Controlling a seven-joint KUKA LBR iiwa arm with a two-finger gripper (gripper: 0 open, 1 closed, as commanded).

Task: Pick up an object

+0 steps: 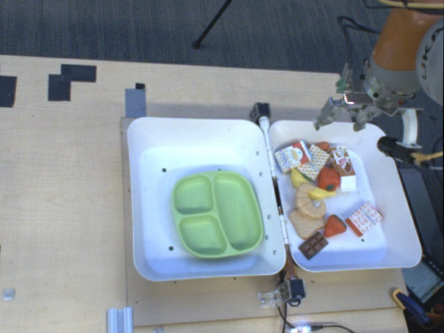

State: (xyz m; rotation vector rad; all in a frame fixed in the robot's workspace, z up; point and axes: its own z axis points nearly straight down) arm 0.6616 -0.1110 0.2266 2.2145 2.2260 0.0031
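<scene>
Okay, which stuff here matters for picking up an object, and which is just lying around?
Belongs to the job:
end effector
right bin and its toy food: banana, strawberry, chocolate bar, cookie

Just lying about:
green divided plate in left bin
grey bracket

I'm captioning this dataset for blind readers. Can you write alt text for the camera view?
Seen from above, a robot arm's gripper hovers over the far edge of the right white bin, which holds a pile of toy food. The left white bin holds a green divided plate.
</scene>
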